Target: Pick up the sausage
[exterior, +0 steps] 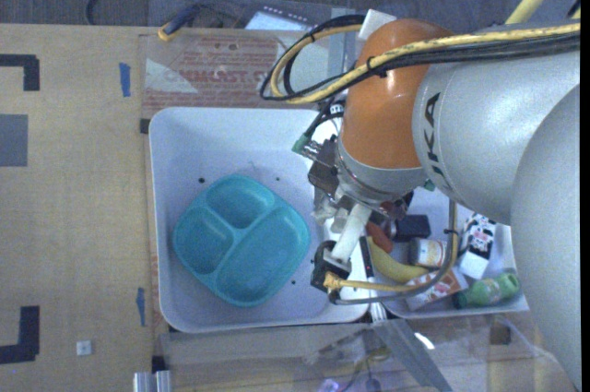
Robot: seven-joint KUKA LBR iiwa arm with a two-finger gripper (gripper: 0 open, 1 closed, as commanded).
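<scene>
Sausage (380, 238) in your right bin (479, 311), red-brown, touching the banana (398, 268), gripper (365, 213) just beside it under the wrist, its grip you cannot tell, teal tray (241, 238) in left bin (184, 134).

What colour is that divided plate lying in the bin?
Plain turquoise. The plate shows clearly in the camera view, lying on the floor of the white bin.

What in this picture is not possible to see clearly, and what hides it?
- Right bin: camera view, mostly covered by the arm.
- Banana: one end under the wrist.
- Green bottle: far end behind the arm.
- White pack: print too small to read.
</scene>
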